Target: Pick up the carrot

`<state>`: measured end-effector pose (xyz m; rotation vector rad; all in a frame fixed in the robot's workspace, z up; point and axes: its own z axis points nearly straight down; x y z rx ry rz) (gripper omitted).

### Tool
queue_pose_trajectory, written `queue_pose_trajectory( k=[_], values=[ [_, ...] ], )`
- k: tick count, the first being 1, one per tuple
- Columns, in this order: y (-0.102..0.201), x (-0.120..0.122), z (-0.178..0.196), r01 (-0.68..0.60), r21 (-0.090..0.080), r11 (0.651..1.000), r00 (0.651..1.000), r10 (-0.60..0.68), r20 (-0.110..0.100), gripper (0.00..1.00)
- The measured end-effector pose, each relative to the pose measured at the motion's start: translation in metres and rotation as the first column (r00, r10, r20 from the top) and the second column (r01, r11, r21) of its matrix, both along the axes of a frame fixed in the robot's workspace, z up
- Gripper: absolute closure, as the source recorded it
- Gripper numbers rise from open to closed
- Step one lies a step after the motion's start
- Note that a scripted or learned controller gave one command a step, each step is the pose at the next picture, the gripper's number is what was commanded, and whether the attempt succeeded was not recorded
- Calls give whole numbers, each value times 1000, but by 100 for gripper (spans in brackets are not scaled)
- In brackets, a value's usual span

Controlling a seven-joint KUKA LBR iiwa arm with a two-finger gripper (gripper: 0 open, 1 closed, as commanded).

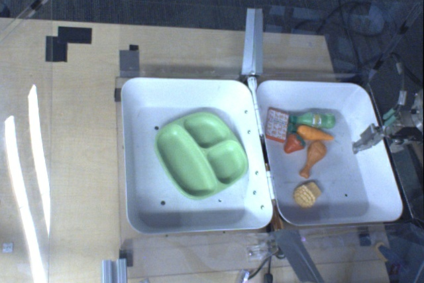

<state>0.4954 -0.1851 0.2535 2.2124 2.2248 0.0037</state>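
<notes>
The carrot is a small orange piece lying flat in the upper middle of the right bin. It sits just below a green bottle and touches a red vegetable at its left end. My gripper is at the right bin's right wall, low over the rim. It is roughly a carrot's length to the right of the carrot and apart from it, with nothing seen in its grasp.
A red-and-white packet lies left of the carrot, a brown drumstick just below it, and a yellow corn piece nearer the front. The left bin holds a green divided plate. A metal post stands behind the bins.
</notes>
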Motion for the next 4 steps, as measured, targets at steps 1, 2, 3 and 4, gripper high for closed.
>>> queue_pose_trajectory(
  k=[1,2,3,4],
  values=[
    [29,86,-128,-216,0,976,976,216,0,0],
    [47,130,-165,-277,-4,961,961,277,6,0],
    [48,133,-152,-279,-5,960,960,279,12,100],
    [117,172,-49,-338,-2,941,941,338,4,100]
  ],
)
